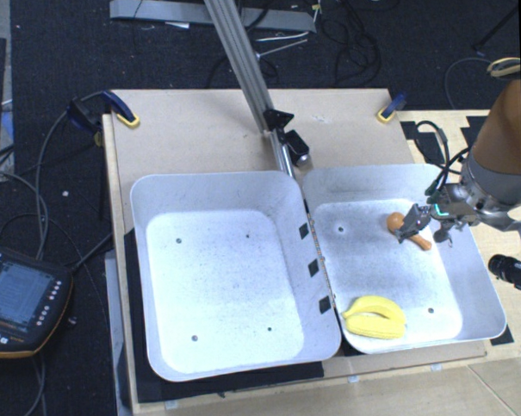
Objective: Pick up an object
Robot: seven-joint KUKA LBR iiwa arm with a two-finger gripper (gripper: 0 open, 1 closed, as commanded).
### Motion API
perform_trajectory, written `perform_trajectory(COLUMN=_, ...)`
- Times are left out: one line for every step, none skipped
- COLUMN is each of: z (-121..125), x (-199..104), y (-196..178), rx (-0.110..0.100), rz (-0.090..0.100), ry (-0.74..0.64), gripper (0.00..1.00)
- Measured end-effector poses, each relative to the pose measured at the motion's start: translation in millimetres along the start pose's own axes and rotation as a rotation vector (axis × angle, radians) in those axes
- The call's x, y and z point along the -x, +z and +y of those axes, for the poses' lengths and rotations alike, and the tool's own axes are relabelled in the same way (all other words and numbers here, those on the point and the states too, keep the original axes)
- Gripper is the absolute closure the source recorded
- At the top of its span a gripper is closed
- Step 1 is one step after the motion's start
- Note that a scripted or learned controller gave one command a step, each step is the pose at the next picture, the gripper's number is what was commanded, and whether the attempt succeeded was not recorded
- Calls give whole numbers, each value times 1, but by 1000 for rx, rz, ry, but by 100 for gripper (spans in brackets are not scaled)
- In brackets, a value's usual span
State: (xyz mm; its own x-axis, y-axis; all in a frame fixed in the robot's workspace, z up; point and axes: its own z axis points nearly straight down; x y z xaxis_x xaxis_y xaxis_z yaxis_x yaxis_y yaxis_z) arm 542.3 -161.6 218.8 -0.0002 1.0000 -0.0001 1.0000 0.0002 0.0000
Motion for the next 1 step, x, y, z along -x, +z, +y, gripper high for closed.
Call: perform_trajectory(z=0, x=0, y=0, rx=0, rz=0, ry=0, gripper=0)
